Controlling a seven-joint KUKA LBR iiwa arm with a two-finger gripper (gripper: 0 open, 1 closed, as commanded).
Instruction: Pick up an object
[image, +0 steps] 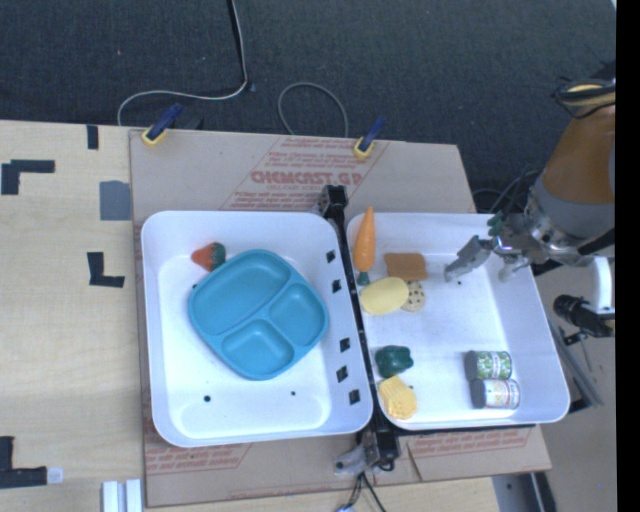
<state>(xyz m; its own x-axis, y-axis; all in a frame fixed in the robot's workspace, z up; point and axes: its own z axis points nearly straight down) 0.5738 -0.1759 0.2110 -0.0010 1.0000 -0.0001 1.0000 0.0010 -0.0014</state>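
My gripper hangs over the upper right part of the right bin, open, with nothing between its fingers. One grey finger points left toward a brown slab and stays apart from it. An orange carrot lies along the bin's left wall. Below it lie a pale yellow oval and a speckled round piece. Lower down are a green pepper and a yellow lump. Two small cans lie at the lower right.
The left bin holds a blue divided plate and a small red and green item at its upper left. A black divider runs between the bins. Bare white floor lies in the middle of the right bin.
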